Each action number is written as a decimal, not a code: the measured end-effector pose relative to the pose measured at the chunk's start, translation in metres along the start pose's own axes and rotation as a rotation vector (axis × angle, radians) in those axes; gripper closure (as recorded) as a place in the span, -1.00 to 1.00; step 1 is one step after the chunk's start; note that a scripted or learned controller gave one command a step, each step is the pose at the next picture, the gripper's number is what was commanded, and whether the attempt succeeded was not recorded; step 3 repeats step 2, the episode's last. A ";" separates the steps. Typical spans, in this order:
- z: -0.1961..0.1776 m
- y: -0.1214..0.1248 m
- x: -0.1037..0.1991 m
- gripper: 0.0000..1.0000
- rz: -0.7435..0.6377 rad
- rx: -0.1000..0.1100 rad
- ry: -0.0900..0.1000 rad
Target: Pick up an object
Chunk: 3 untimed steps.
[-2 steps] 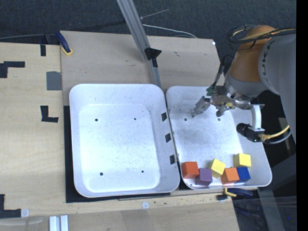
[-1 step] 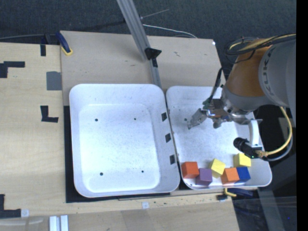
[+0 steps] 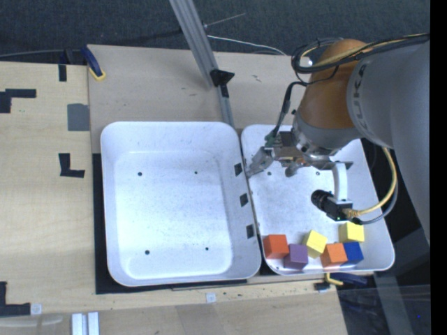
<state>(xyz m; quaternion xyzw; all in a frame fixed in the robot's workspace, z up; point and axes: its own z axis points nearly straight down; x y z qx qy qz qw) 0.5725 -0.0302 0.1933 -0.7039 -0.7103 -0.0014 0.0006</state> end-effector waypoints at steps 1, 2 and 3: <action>0.002 -0.001 0.070 -1.00 -0.001 0.003 0.000; -0.035 0.022 0.111 -1.00 0.002 -0.002 -0.001; -0.035 0.022 0.111 -1.00 0.002 -0.002 -0.001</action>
